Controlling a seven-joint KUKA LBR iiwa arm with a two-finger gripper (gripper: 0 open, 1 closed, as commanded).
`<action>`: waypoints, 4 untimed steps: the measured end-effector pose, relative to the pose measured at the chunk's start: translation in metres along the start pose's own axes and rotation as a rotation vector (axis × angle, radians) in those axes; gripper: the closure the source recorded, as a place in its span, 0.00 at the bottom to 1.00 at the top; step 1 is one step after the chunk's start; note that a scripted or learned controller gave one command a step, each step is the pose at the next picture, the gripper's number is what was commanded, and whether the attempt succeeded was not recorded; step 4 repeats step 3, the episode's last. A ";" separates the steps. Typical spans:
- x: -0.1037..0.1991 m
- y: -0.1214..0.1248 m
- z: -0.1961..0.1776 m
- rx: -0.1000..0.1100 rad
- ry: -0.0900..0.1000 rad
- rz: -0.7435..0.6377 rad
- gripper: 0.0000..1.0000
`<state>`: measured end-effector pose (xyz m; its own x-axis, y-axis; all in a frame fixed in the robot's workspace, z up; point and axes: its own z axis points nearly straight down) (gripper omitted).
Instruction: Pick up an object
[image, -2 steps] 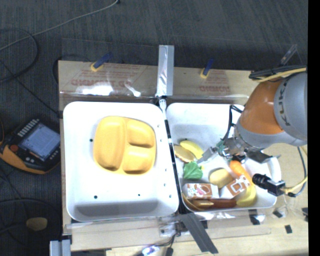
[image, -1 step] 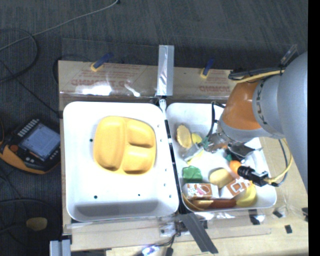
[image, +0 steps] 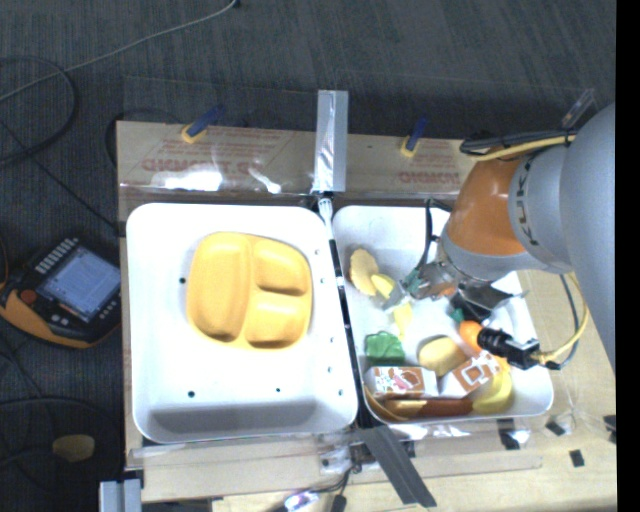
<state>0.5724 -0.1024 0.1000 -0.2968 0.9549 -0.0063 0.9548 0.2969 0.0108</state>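
The right bin (image: 345, 300) holds several small toy foods: a pale yellow piece (image: 364, 272), a green item (image: 384, 347), a rounded yellow lump (image: 440, 352), an orange piece (image: 470, 329), two printed cartons (image: 398, 380) (image: 478, 371) and a yellow banana (image: 496, 392). My gripper (image: 426, 283) hangs low in the middle of this bin, just right of the pale yellow piece and above the lump. The grey wrist with its orange band (image: 490, 210) covers the bin's back right. I see nothing clearly held.
In the left bin (image: 150, 400) lies a yellow divided tray (image: 248, 290). A strip of grey tape (image: 331, 140) and two clips sit at the bench's back edge. On the floor at the left lies a handheld controller (image: 72, 285). A black cable (image: 560, 340) loops beside the arm.
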 end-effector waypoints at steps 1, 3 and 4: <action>0.000 0.000 0.000 0.000 0.000 0.000 0.00; 0.028 0.051 -0.083 0.014 0.002 0.216 1.00; 0.028 0.051 -0.083 0.014 0.002 0.216 1.00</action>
